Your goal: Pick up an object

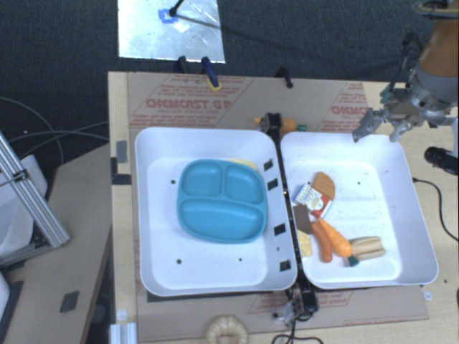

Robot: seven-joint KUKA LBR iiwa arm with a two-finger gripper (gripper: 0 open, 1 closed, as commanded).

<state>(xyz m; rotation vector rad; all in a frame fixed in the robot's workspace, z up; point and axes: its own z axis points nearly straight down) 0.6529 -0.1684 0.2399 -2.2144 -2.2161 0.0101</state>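
End effector [382, 127] hangs open and empty over the far right corner of the right bin [412, 192]. Nearest candidates, a carrot [331, 238] and a small bun [366, 247], lie below and left, toward the near edge, the carrot's long axis running diagonally.

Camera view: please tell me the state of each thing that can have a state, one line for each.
gripper: open, holding nothing, above the far rim of the right bin.
blue tray: right side up in the left bin, compartments bare.
carrot: lying flat in the right bin, untouched.
hot dog bun: lying flat beside the carrot.
right bin: holds a cluster of toy foods.
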